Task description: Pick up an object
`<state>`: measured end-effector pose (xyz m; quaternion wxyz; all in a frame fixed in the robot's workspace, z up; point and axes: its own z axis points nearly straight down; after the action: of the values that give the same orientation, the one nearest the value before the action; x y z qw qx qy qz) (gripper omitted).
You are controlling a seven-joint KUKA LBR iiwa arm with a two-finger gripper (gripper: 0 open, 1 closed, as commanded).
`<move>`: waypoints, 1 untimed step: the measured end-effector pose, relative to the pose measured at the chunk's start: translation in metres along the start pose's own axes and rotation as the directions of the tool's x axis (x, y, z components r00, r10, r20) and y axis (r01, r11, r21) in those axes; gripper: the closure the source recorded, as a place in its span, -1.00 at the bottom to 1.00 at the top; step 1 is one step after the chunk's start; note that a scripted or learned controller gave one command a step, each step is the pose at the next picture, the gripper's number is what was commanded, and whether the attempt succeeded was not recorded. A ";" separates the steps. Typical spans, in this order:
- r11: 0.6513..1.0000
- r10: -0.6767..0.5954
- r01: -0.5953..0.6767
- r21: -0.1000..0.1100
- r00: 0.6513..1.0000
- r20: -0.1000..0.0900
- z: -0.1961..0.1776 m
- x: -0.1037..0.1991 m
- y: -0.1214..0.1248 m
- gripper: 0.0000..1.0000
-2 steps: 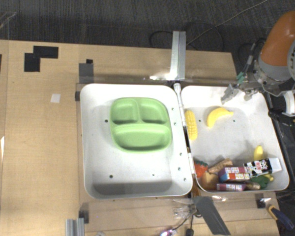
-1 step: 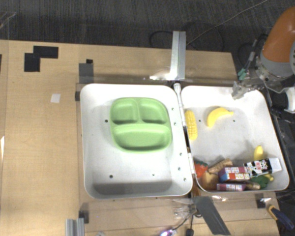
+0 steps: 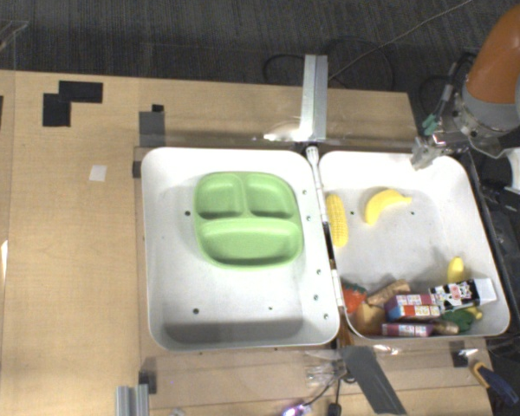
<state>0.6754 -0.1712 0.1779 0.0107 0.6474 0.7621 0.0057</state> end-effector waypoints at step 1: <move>1.000 0.000 0.000 0.000 1.000 0.000 0.000 0.000 0.000 -1.00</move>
<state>0.6754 -0.1711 0.1777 0.0106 0.6472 0.7622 0.0056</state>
